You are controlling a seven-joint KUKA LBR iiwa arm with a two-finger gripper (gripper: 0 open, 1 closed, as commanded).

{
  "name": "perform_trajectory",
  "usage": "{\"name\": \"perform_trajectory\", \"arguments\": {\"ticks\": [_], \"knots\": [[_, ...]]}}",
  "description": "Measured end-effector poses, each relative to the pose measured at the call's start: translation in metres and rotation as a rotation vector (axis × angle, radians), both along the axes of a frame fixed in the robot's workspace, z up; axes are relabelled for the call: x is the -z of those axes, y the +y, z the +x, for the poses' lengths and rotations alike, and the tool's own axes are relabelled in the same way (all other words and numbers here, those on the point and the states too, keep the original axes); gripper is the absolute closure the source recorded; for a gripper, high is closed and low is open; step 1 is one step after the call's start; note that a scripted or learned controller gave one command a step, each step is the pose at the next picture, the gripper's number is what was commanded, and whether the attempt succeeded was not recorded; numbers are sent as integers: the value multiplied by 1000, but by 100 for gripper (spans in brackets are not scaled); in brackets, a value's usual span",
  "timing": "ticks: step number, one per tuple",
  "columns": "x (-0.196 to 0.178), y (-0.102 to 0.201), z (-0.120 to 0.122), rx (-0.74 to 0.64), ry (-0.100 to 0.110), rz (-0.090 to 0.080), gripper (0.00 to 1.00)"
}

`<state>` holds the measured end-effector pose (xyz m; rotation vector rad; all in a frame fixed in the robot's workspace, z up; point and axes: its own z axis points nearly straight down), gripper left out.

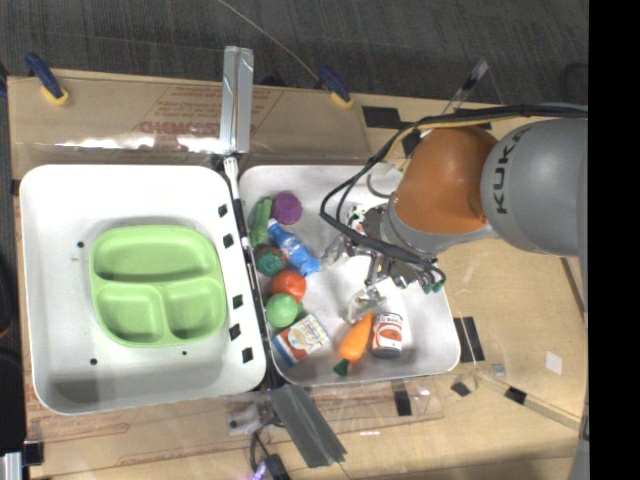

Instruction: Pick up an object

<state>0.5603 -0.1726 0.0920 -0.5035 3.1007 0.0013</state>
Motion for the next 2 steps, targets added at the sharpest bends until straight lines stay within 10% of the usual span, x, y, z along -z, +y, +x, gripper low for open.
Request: {"name": "perform_trajectory", "arguments": {"ticks": [1, 2], "knots": [[0, 77, 1, 47, 0, 2, 0], [-10, 76, 2, 42, -2, 0, 100]]}}
